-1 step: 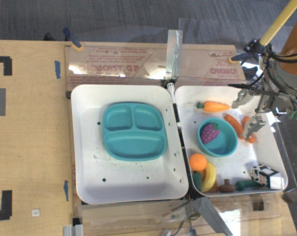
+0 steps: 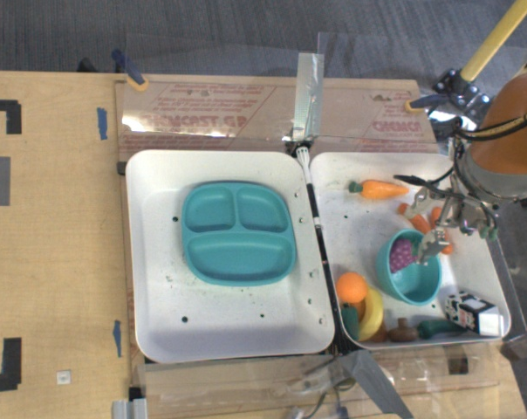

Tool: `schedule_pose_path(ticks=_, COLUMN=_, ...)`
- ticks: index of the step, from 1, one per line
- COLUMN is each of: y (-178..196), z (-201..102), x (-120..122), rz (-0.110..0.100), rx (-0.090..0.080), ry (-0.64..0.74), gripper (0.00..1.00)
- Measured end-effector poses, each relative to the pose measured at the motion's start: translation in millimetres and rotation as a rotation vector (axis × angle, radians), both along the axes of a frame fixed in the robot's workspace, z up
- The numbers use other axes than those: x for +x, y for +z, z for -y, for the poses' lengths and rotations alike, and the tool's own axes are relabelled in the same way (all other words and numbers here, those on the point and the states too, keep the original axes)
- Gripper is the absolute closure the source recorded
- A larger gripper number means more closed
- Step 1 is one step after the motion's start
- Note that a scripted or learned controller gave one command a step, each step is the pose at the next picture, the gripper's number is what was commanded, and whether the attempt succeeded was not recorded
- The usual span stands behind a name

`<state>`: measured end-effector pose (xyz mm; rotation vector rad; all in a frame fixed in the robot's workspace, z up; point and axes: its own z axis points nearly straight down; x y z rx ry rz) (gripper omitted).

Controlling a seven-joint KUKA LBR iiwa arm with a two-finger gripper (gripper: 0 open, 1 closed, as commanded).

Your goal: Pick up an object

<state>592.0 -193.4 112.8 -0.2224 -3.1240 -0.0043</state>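
Note:
My gripper hangs over the right bin, just above the right rim of a teal bowl. A purple item lies inside that bowl. An orange carrot rests near the bin's far wall. Small orange pieces show beside the gripper, partly hidden by it. An orange fruit, a yellow banana and a green item cluster at the bin's near left corner. A black-and-white box sits at the near right, with a brown item and a dark green item along the near wall.
The left bin holds a teal divided plate. A clear upright divider stands behind the seam between the bins. The arm's orange band and cables hang over the right bin's far right corner.

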Motion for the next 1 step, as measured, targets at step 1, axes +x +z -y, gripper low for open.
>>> schedule_pose_path(ticks=1, y=-22.9, z=8.6, x=4.1, rz=0.018, rx=-0.004, ry=-0.135, gripper=0.0)
